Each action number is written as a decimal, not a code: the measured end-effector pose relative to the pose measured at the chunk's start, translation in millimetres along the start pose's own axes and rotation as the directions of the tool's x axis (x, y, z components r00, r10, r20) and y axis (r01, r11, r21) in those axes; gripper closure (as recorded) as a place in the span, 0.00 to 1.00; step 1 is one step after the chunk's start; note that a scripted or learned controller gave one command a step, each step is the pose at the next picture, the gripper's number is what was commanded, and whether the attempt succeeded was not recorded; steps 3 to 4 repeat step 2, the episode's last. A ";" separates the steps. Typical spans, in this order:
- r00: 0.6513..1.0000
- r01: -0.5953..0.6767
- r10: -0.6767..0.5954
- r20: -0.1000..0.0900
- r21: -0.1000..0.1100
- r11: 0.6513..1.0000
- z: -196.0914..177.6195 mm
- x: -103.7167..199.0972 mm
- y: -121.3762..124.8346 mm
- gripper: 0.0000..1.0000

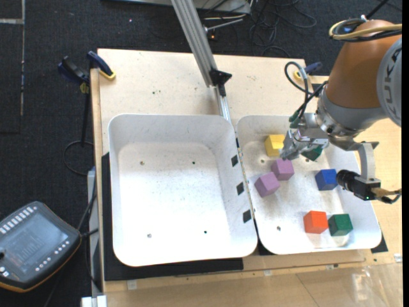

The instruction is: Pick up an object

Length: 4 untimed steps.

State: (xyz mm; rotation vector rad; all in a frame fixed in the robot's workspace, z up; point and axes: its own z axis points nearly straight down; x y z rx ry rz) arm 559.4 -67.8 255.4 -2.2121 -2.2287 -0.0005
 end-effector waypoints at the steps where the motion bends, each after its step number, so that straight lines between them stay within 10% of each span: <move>1: 1.000 0.001 -0.001 0.000 0.001 1.000 13.7 53.8 10.9 1.00; 2: 1.000 0.002 -0.002 0.000 -0.002 1.000 6.1 111.0 13.8 1.00; 4: 1.000 0.002 -0.002 0.000 -0.002 1.000 6.1 111.0 13.8 1.00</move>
